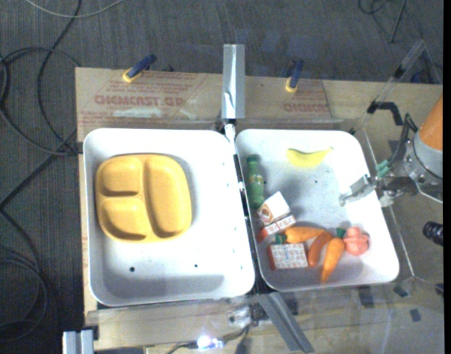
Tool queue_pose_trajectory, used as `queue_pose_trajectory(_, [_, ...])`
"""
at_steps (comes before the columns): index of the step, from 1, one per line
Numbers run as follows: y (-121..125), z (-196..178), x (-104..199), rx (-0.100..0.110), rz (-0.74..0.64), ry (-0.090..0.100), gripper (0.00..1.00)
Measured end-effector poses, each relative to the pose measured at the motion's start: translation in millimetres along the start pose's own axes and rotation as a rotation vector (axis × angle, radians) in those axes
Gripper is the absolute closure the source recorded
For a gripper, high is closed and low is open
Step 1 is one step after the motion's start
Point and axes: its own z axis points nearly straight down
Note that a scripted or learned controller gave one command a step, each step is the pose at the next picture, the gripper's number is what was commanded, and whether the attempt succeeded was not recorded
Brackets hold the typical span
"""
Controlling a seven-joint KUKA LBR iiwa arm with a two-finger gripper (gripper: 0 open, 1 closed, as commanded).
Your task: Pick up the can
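A small red cylinder (267, 234), apparently the can, lies on its side in the right bin (325, 186). It is partly tucked under a white carton (275, 208) and a carrot (305, 234). My gripper (367, 186) hovers over the right bin's right side, just inside its wall. It is about a third of the bin's width to the right of the can and a little farther back. Nothing shows in its grasp.
The right bin also holds an upright green bottle (254, 182), a yellow banana (309, 155) at the back, a printed box (288, 256), two more carrots (328, 254) and a pink toy (356, 240). A yellow compartment tray (144, 196) lies in the left bin (166, 271).
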Motion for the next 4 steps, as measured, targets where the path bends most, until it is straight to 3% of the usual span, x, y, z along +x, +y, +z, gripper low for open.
queue_pose_trajectory(1, [65,126,64,-0.015,-0.099,-0.005,0.0])
queue_pose_trajectory(2, [108,127,68,-0.011,0.301,-0.004,0.0])
queue_pose_trajectory(3, [108,117,66,-0.011,0.3,-0.009,1.0])
queue_pose_trajectory(4, [108,117,66,-0.011,0.3,-0.01,0.0])
